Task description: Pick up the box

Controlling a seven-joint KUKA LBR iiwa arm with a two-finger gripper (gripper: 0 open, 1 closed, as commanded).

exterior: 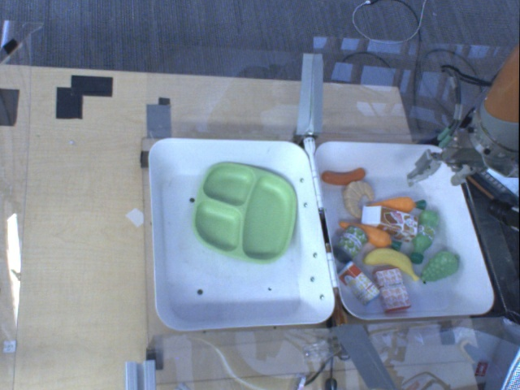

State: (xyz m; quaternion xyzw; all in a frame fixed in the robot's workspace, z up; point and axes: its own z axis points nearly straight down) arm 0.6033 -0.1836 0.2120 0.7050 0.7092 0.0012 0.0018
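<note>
Toy food lies piled in the right bin. A small pink box sits near that bin's front edge. A red and white printed box lies in the middle of the pile with a white tag at its left end. A small carton rests to the left of the pink box. My gripper hangs over the bin's far right corner, open, with nothing between its fingers. It is well back and to the right of both boxes.
Around the boxes lie a sausage, a round cookie, two carrots, a banana and green pieces. The left bin holds a green divided plate. Cables run behind the right bin.
</note>
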